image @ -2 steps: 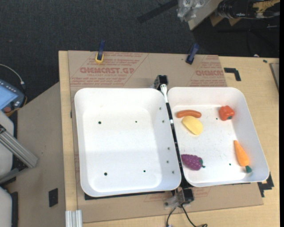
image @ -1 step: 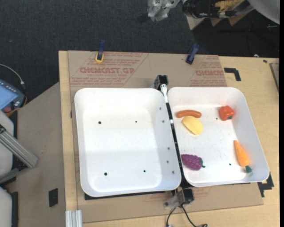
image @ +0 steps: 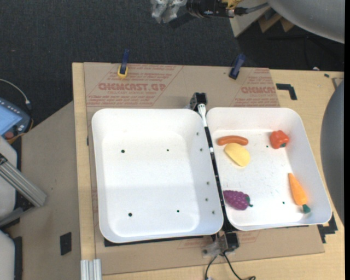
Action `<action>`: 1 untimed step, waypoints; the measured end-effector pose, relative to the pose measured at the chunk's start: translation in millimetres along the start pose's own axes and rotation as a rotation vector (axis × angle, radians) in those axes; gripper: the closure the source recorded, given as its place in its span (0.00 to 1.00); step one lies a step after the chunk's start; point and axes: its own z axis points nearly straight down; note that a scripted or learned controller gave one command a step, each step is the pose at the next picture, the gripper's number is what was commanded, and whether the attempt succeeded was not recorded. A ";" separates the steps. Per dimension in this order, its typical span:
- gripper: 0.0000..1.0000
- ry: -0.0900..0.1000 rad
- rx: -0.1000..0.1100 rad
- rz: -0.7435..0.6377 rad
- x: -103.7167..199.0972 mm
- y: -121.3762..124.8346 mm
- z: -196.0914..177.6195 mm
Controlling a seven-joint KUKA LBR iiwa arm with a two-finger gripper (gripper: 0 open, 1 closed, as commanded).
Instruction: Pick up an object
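Two white bins side by side on a brown bench (image: 164, 79). Left bin (image: 153, 175) bare. Right bin (image: 306, 164) holding sausage (image: 233, 140), yellow piece (image: 238, 155), purple grapes (image: 237, 199), red pepper (image: 279, 139), carrot (image: 298, 191), all apart except sausage touching yellow piece. End effector (image: 167, 10) at top edge, well above the bins; fingers unclear.

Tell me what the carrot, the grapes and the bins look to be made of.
Carrot: likely molded plastic toy, smooth uniform orange with a green cap. Grapes: probably plastic or rubber, one bumpy purple lump with a slight sheen. Bins: thin white formed plastic, judging by rounded corners and a rolled rim; matte to slightly glossy. Exact materials can't be confirmed from the view.
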 end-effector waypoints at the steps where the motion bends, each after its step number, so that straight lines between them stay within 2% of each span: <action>1: 1.00 -0.002 0.002 0.004 -3.0 0.0 -0.2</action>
